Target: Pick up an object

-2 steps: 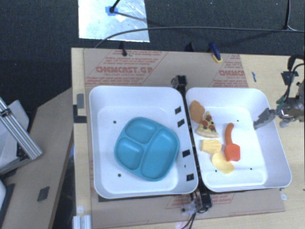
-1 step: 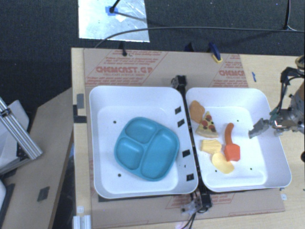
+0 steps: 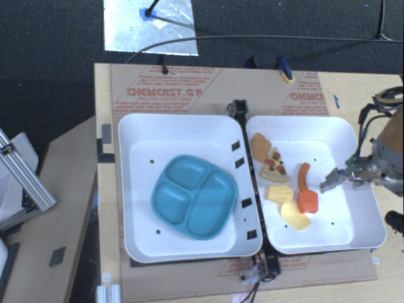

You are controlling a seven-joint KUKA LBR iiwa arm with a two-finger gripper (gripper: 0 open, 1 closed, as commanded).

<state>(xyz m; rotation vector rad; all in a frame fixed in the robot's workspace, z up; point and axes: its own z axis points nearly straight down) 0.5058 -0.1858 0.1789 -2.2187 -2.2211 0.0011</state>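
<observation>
Grey arm (image 3: 385, 163) cut off at right edge.

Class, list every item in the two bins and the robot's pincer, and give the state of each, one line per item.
Blue divided plate: lying flat in the left bin.
Pizza slice: flat in the right bin.
Brown piece: beside the pizza slice.
Orange piece: lying near the bin's middle.
Yellow pieces: lying beside the orange piece.
Pincer: low over the right bin, right of the food, holding nothing visible.
</observation>
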